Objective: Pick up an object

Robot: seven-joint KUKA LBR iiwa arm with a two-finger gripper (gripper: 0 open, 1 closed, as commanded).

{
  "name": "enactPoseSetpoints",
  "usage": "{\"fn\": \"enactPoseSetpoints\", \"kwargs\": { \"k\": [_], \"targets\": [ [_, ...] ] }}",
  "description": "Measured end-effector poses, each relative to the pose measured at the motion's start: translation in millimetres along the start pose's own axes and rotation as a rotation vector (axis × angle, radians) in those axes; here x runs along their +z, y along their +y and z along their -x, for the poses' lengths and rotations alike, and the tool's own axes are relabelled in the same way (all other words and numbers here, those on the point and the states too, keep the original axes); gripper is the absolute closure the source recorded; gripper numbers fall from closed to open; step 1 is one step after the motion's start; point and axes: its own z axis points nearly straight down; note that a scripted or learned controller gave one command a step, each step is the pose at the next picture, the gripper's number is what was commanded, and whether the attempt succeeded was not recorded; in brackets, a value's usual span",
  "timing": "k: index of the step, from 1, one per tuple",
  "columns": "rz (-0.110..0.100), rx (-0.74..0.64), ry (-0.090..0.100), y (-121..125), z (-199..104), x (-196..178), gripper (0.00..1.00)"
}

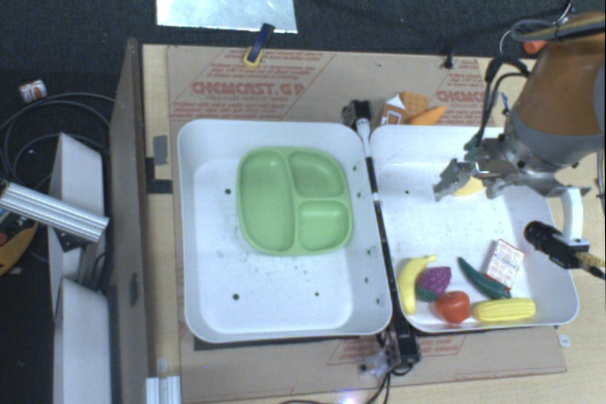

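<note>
Arm (559, 90): grey with an orange band, reaching in from the right over the right bin.
Gripper (461, 179): low over the upper part of the right bin, pointing left; whether the fingers are apart or together cannot be told, and nothing is visibly clamped between them.
Right bin (417, 222): white and shallow, carrying the toy foods along its near edge.
Pale yellow piece (471, 188): on the bin floor just beside the gripper, partly hidden by it.
Banana (411, 277): yellow, at the near left of the right bin, touching the purple grapes (435, 279).
Tomato (454, 306): red, just below the grapes.
Corn cob (504, 308): yellow, lying along the near rim, right of the tomato.
Green pepper (481, 276): dark, slanted, between the grapes and the small box (505, 261).
Left bin (208, 203): white, holding a green divided plate (294, 202) near its centre.
Orange carrot (428, 115): on the table behind the right bin, outside it.
</note>
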Motion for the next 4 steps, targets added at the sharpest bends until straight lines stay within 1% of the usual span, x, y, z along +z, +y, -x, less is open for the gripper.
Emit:
{"fn": "enactPoseSetpoints", "kwargs": {
  "k": [1, 2, 3, 4],
  "targets": [
    [0.008, 0.004, -0.009, 82.5, 71.7, 143.5, 0.00],
    [0.014, 0.002, -0.008, 85.3, 69.7, 123.3, 1.00],
    [0.013, 0.001, -0.007, 85.1, 69.5, 124.0, 0.00],
    [0.005, 0.003, -0.002, 81.7, 92.2, 66.2, 0.00]
  ]
}}
